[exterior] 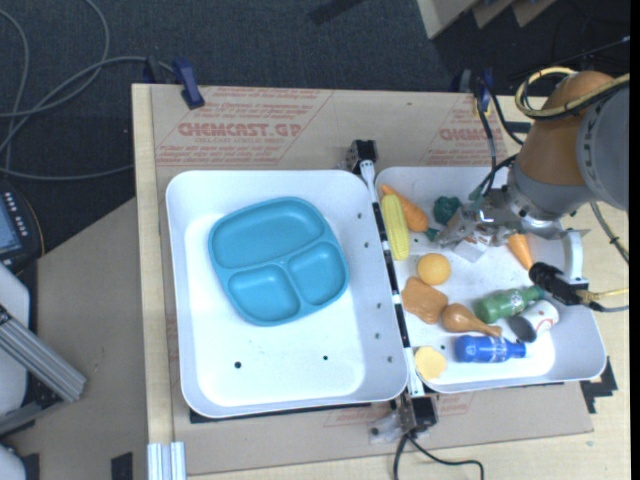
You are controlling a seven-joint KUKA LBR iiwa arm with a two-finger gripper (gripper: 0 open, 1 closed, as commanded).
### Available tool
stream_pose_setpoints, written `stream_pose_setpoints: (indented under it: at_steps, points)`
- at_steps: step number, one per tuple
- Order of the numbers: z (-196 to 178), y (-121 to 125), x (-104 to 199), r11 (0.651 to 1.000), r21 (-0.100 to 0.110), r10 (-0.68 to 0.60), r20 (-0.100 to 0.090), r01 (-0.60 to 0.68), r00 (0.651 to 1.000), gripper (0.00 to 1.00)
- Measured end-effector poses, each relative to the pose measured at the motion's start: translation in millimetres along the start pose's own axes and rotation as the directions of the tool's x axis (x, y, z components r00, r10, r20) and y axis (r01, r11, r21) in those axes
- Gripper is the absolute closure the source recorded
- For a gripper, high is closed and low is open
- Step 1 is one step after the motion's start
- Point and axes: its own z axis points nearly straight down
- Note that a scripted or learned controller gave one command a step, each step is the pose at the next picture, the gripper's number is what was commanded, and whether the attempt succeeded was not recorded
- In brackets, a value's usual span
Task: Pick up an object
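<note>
My gripper hangs low over the upper middle of the right bin, with the orange-banded wrist behind it on the right. Just to its left lies a dark teal object. I cannot make out anything held in it. Below it sits an orange ball. An orange carrot lies to its right. Along the bin's left wall lies a yellow corn cob.
Lower in the right bin are a green bottle, a blue bottle, a white ball, a tan pear shape and a yellow disc. The left bin holds a blue divided plate.
</note>
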Motion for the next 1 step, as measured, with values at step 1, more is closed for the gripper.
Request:
stream_pose_setpoints:
  at_steps: [1]
  points:
    - [-45.7, 46.7, -63.9, 1.000, -0.005, 0.006, 0.004, -0.006, 1.000, 0.00]
